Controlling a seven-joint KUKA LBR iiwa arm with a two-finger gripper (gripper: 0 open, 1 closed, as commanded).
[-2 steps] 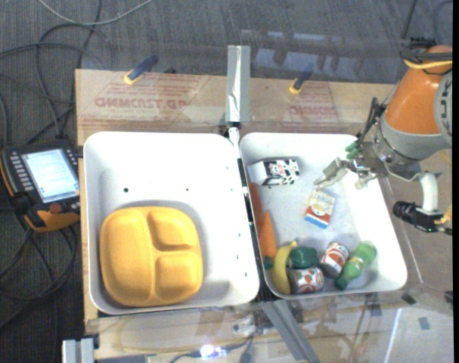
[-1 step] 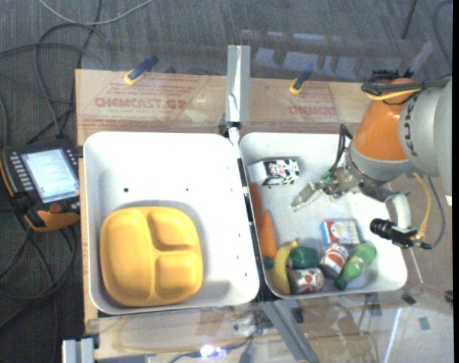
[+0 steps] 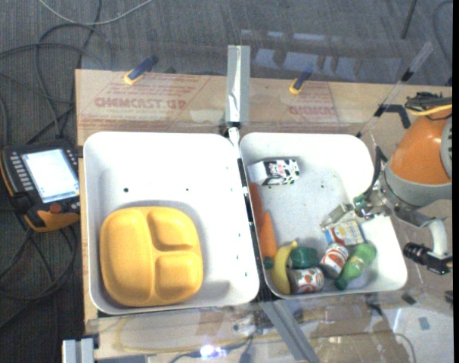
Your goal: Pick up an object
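Note:
My gripper point(image 3: 353, 209) reaches in from the right, low over the right bin point(image 3: 320, 146), just above a blue and white packet point(image 3: 350, 233). The arm's orange band point(image 3: 420, 157) is behind it at the bin's right rim. Below the gripper lie a red and white can point(image 3: 335, 259) and a green bottle point(image 3: 358, 262). A banana point(image 3: 281, 264), a green-topped can point(image 3: 301, 257) and another can point(image 3: 308, 280) crowd the front of the bin. A carrot point(image 3: 266, 233) lies along the left wall. A cow-patterned carton point(image 3: 280, 171) sits apart at the back.
The left bin point(image 3: 138, 157) holds a yellow divided plate point(image 3: 151, 254) at its front. A pendant with a lit screen point(image 3: 44, 174) lies on the floor to the left. A metal post point(image 3: 237, 82) stands behind the join of the two bins.

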